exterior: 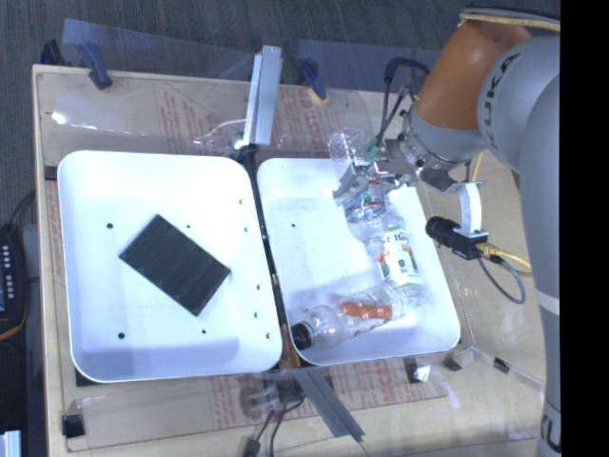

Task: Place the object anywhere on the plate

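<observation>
my pincer (366, 181) hovers at the upper right bin (295, 193) over clear bottles (385, 246); i cannot tell its grip. dark plate (174, 264) lies left.

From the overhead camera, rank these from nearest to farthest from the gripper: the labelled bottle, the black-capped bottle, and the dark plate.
Measured from the gripper:
1. Labelled bottle, just below it in the right bin.
2. Black-capped bottle, lying along the right bin's near edge.
3. Dark plate, flat in the left bin.
</observation>
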